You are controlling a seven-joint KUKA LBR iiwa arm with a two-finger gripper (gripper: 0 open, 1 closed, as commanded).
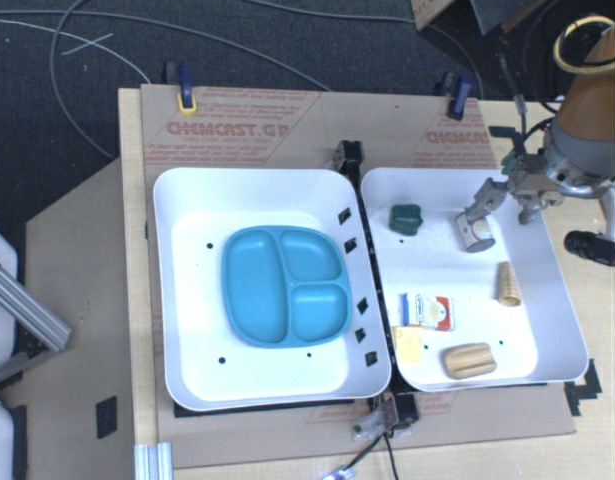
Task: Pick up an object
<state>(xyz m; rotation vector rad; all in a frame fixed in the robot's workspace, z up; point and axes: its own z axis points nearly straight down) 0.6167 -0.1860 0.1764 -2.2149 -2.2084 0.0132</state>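
Observation:
The right bin (547,358) holds several small objects: a dark green block (405,218), a tan ridged cylinder (507,283), a red, white and blue card (427,311), a yellow piece (407,345) and a tan wooden block (468,360). My gripper (505,218) hangs over the back right part of this bin, above bare white floor. Its fingers (476,230) are spread open with nothing between them. The green block lies to its left and the ridged cylinder just in front of it.
The left bin (187,348) holds a blue divided plate (287,285). A black clip strip (359,268) runs between the two bins. Blue clamps (186,85) hold the board at the back. Cables lie on the dark floor behind.

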